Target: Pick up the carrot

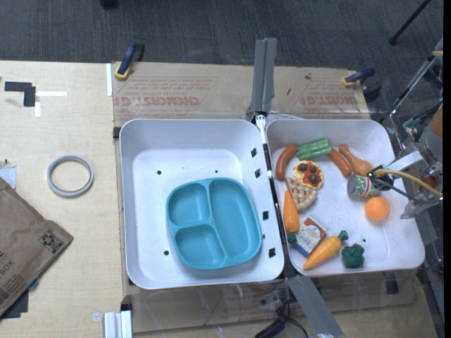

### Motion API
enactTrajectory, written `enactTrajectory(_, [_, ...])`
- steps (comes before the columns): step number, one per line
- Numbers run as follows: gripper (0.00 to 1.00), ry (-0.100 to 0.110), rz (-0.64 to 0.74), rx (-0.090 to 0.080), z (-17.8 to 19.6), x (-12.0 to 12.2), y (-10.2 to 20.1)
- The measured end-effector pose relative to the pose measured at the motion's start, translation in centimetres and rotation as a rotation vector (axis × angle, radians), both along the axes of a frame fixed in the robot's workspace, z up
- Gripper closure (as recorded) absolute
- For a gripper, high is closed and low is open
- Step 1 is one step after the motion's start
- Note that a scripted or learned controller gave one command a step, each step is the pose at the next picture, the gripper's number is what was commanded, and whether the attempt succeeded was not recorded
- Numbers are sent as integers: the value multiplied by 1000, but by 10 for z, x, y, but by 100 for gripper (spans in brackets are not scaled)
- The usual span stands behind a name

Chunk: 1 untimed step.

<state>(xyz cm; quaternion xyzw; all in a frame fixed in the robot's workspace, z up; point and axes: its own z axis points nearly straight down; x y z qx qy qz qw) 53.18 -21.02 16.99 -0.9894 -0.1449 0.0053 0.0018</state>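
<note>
The carrot [323, 251] lies in the right bin [394, 259], at about 6 o'clock of that bin's floor, tilted with its orange body pointing down-left and its green top [343, 236] up-right. Just beside it at 3 o'clock sits a dark green broccoli piece [353, 255], and touching it at about 10 o'clock is a small printed food packet [308, 235]. A second orange carrot-like piece [290, 212] lies lengthwise along the bin's left wall. Toward 12 o'clock of the bin are a red sausage [284, 161], a green bean pod [313, 148], a mini pizza [309, 172] resting on a waffle [301, 195], and two more sausages [349, 160]. An orange fruit [378, 209] sits near the right wall, with a small can [361, 186] just above it. The tool [421, 189] is at the right bin's 3 o'clock rim, well apart from the carrot; whether it is apart or together I cannot tell. The left bin [141, 189] holds a blue divided plate [213, 222]. On the surface [56, 118] at 9 o'clock lie a tape roll [70, 175] and a brown cardboard box [21, 248].
</note>
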Motion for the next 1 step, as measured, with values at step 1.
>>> enactTrajectory(1, [0,-21,367,21,-59,17,-5])
